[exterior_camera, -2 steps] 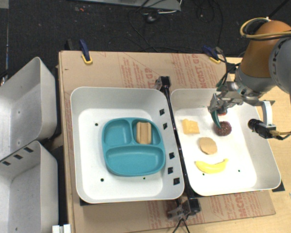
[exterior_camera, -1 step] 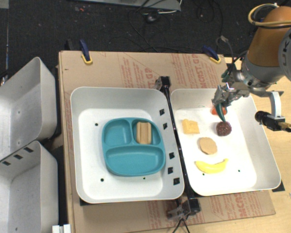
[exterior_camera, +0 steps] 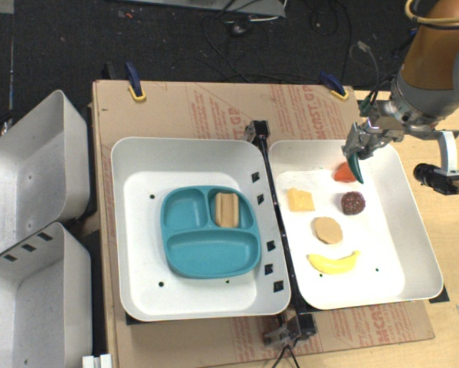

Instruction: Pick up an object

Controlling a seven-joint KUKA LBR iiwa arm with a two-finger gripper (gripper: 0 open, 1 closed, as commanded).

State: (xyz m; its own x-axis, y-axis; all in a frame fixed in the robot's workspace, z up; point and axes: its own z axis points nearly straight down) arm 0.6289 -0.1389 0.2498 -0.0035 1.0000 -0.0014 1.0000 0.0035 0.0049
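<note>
We see our hand (exterior_camera: 357,159), fingers narrowly parted, poised at the right bin's (exterior_camera: 413,282) upper edge, touching the red-orange piece (exterior_camera: 342,173) just lower left.

Glossy white plastic bins (exterior_camera: 137,167), smooth teal plastic tray (exterior_camera: 206,255), matt brown cardboard base (exterior_camera: 214,102), grey metal arm (exterior_camera: 421,106).

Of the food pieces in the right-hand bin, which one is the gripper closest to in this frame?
The red-orange piece at the bin's far side: the gripper sits right at it. The yellow block, dark ball, tan round and banana lie farther off.
</note>
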